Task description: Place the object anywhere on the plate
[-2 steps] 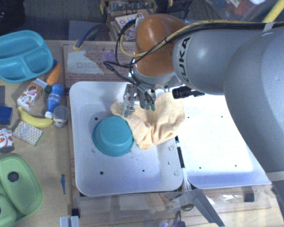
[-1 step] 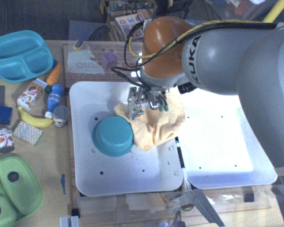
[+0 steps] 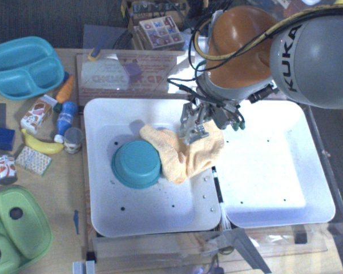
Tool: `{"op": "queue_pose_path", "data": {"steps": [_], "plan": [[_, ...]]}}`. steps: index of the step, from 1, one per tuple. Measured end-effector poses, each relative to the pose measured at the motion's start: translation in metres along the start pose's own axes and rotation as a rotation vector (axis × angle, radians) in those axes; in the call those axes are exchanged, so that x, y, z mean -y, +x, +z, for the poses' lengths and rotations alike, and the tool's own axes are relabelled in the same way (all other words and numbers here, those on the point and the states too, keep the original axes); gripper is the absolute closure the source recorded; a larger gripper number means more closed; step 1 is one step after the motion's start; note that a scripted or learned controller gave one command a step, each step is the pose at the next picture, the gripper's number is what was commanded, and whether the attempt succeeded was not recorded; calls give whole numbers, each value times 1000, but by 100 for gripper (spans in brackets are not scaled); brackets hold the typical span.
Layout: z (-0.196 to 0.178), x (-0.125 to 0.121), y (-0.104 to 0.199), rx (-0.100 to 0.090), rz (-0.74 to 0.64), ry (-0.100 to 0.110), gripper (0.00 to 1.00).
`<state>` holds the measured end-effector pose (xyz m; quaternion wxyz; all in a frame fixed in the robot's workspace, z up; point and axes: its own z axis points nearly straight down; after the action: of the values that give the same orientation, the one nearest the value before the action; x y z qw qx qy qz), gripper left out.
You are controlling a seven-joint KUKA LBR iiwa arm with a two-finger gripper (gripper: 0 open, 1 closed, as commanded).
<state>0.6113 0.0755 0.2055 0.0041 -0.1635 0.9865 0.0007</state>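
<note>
The fingers (image 3: 196, 131) were right down at the yellow cloth (image 3: 185, 153), at its upper edge, but the metal parts overlapped from this slant, so I couldn't tell how far apart they stood or whether any fabric lay between them. The cloth itself lay crumpled on the floor of the left bin (image 3: 94, 153), towards that bin's right side. Its left end touched the teal plate (image 3: 137, 163), and may have lapped a little over the rim there. The plate sat near the middle of the same bin, round, and its top showed bare teal.

Above the fingers, dark cables looped round the wrist. The orange band (image 3: 239, 44) bulged over the far edge of the bins, and the grey arm (image 3: 308, 56) came in from the right. The right bin (image 3: 274, 170) lay just beside the left one, their rims touching.

Out on the wooden tabletop (image 3: 57, 181), left of the bins, there was a scatter of things: a blue divided tray (image 3: 25, 67) at the far corner, a banana (image 3: 41, 143), a blue bottle (image 3: 64, 119) lying just beside it, a small grey can (image 3: 73, 138), and a green tray (image 3: 14, 227) at the near corner.
</note>
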Motion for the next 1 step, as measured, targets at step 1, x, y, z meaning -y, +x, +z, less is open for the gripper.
{"op": "queue_pose_path", "data": {"steps": [1], "plan": [[-36,56,-38,4,-225,1,100]]}}
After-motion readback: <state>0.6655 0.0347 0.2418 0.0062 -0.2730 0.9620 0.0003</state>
